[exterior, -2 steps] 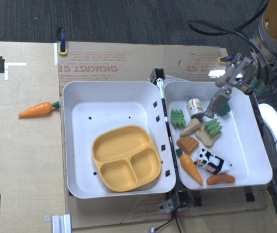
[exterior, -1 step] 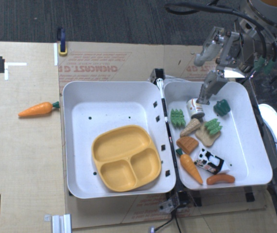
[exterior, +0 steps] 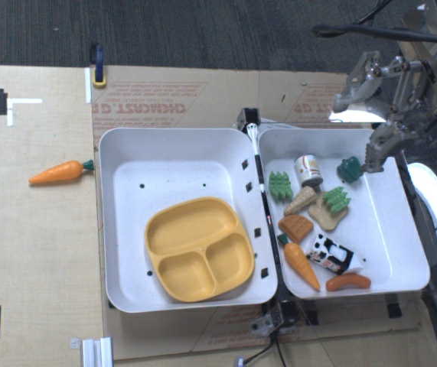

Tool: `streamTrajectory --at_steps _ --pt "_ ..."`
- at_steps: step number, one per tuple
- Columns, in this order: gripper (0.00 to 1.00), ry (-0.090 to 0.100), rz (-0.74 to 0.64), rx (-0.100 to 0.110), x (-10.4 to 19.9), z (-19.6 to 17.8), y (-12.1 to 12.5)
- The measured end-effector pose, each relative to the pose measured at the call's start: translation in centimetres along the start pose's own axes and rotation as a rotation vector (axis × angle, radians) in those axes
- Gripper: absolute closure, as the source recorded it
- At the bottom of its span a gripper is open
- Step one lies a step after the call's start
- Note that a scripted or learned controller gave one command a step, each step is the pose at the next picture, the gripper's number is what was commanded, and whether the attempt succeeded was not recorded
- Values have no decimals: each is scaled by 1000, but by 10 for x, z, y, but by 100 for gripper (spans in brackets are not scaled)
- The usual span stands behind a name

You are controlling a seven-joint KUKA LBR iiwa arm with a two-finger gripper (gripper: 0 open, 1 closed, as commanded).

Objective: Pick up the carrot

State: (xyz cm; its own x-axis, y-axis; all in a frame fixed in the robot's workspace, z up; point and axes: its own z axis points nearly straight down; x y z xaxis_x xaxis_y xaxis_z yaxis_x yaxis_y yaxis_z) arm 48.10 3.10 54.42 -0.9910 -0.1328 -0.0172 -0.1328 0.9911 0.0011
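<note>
While I am hanging my gripper [exterior: 377, 153], fingers unreadable, at the right bin's [exterior: 402, 258] upper right by a dark green toy [exterior: 349, 169], I am risking grabbing that instead of the carrot [exterior: 301, 266] lying lower left, crowded against the cow-patterned toy [exterior: 331, 254].

the carrot [exterior: 301, 266] in the right bin [exterior: 390, 228] lies hemmed in: a cow-patterned toy [exterior: 331, 255] just at its 2 o'clock, a sausage [exterior: 348, 282] at 4 o'clock, the bin's left wall close at 9 o'clock. bare bin floor opens well toward 3 o'clock, past the toys.
</note>
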Motion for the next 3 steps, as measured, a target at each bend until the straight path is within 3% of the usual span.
streamTrajectory --at_steps 1,2,3 --pt "0 0 -401 0 -2 1 -30" --pt "0 -1 -729 -2 -12 2 -35" --pt "0 0 -908 -3 -19 2 -61"
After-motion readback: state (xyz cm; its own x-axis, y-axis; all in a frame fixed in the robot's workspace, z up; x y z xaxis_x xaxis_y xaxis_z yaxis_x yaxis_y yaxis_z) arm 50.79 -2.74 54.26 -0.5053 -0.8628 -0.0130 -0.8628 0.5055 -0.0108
